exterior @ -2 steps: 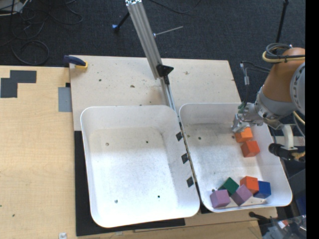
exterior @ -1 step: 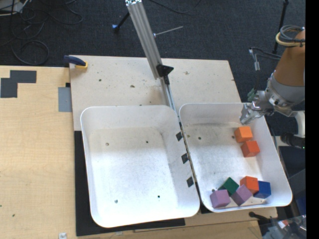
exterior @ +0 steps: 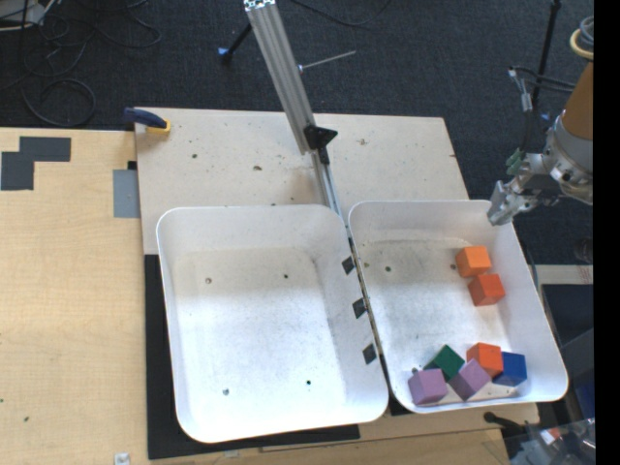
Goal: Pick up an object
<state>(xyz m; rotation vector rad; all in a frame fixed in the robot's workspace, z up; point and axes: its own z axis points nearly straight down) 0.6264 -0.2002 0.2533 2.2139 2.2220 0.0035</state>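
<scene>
In the right bin lie several small blocks. An orange cube and a darker orange-red cube sit near its far right side. At the near right corner cluster a green block, two purple blocks, an orange block and a blue block. My gripper hangs over the bin's far right corner, above and to the right of the orange cube, with nothing visibly between its fingers.
The left bin stands beside the right one, with a divider of black clips between them. A slanted aluminium post rises behind the bins. A blue-yellow clamp lies at the bench's back left.
</scene>
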